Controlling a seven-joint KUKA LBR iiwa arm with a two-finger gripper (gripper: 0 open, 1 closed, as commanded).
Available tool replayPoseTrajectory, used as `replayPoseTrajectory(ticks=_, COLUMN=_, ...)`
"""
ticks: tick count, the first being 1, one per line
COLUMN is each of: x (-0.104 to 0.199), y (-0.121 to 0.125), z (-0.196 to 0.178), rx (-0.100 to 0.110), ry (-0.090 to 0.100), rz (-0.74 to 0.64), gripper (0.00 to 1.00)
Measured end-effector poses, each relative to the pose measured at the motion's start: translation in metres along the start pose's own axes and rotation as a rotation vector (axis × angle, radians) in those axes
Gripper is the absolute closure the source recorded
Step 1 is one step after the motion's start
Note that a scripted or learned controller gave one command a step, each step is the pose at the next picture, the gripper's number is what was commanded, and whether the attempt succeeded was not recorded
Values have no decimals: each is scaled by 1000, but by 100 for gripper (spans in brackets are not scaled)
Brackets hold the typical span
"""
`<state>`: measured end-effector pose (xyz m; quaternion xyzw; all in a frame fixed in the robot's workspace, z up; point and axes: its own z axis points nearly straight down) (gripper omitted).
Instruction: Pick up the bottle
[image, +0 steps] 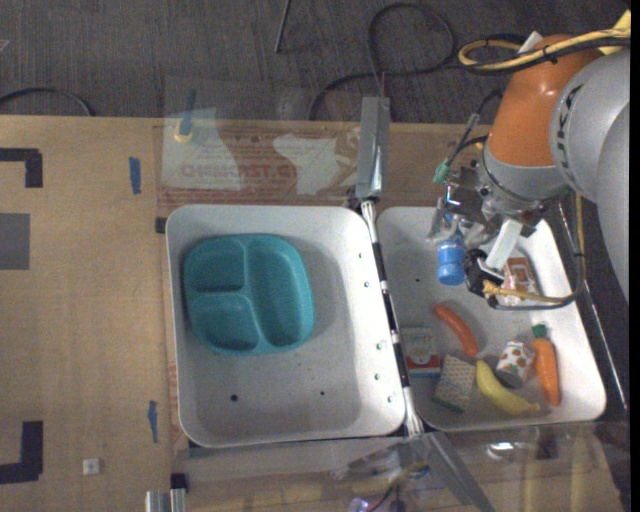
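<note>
Yellow plastic banana (503, 392) lies nearest me; grey two-finger gripper (462, 238) hangs over the blue-capped bottle (451, 258), grip state unclear.

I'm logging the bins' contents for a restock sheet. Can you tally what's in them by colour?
Teal: 1, divided plate
Blue: 1, bottle
Red-orange: 1, sausage
Orange: 1, carrot
Yellow: 1, banana
Mixed colours: 4, small cup, sponge, boxed item, flat packet
Total: 9
</note>
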<state>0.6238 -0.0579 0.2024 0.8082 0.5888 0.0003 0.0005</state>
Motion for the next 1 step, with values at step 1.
replayPoseTrajectory(ticks=1, x=38, y=-15, z=18, rx=4, ry=0, rz=-60, gripper=100)
